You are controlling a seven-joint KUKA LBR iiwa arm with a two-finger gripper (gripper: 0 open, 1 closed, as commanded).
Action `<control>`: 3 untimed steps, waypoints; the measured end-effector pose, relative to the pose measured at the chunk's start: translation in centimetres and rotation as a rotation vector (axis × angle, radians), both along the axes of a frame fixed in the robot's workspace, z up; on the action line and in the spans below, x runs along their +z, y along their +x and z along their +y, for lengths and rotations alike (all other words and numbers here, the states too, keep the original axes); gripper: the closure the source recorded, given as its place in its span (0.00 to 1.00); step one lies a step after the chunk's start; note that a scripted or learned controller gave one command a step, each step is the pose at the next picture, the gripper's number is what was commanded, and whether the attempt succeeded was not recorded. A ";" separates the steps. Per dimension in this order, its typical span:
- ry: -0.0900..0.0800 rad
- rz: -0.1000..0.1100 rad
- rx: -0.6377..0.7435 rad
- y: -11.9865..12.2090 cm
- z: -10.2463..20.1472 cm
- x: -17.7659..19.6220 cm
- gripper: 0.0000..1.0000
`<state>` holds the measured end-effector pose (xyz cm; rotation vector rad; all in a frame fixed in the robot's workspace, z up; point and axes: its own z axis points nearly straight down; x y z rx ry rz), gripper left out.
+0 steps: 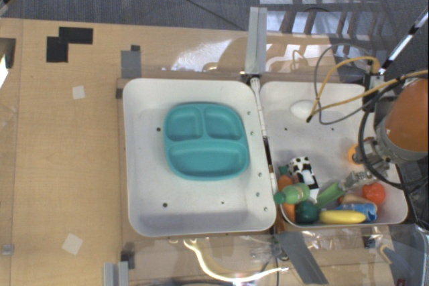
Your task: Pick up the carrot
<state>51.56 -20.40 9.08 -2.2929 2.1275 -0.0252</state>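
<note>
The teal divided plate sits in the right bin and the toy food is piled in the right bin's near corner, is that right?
Not quite. The camera view shows the teal divided plate in the left bin, alone there. The toy food is indeed piled in the near corner of the right bin.
</note>
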 end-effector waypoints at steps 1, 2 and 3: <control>-0.001 0.005 -0.002 -0.2 -0.1 -0.2 0.00; 0.004 0.010 -0.161 4.4 0.8 -0.3 0.00; 0.005 -0.002 -0.163 4.8 0.8 1.2 1.00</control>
